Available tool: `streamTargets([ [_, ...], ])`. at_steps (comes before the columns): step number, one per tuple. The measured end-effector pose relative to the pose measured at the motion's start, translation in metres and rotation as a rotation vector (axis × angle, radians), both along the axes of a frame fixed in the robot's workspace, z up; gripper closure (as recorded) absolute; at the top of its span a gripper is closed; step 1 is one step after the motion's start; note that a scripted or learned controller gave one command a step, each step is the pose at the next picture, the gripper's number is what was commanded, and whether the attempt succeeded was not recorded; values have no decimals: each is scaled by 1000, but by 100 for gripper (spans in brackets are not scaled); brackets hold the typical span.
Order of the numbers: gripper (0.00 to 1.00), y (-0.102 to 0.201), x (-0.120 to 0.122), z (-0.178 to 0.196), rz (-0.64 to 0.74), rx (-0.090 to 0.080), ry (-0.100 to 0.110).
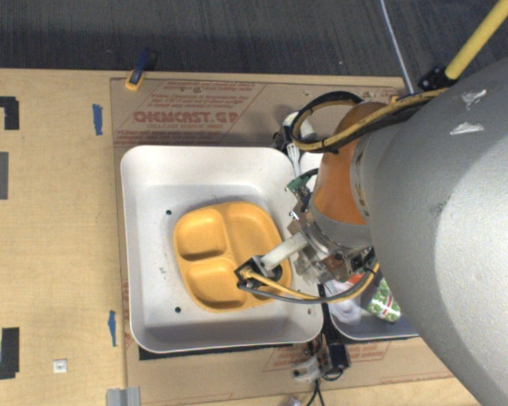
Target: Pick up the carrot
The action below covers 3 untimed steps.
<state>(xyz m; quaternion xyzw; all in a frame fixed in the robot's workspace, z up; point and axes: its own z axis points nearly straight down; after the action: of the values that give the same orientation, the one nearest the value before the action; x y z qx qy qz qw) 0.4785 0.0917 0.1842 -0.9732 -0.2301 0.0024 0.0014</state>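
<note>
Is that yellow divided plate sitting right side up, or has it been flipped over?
Right side up: the yellow plate lies flat in the white bin, its hollow compartments facing upward.

The KUKA iiwa arm (457,227), a broad, smooth grey casing, narrows to a glossy orange band (343,184) above the wrist, where black cables (317,112) loop and a yellow cable (483,28) runs alongside.

perhaps the carrot (383,301): a green end, mostly hidden, in right bin (368,334).
</note>
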Motion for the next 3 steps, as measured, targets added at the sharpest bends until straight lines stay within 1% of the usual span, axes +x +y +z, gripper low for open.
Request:
streamTargets([
  [1,100,24,0,5,-188,-2,-4],
  [2,100,11,1,62,-262,-2,-6],
  [3,100,20,0,5,-264,-2,-1],
])
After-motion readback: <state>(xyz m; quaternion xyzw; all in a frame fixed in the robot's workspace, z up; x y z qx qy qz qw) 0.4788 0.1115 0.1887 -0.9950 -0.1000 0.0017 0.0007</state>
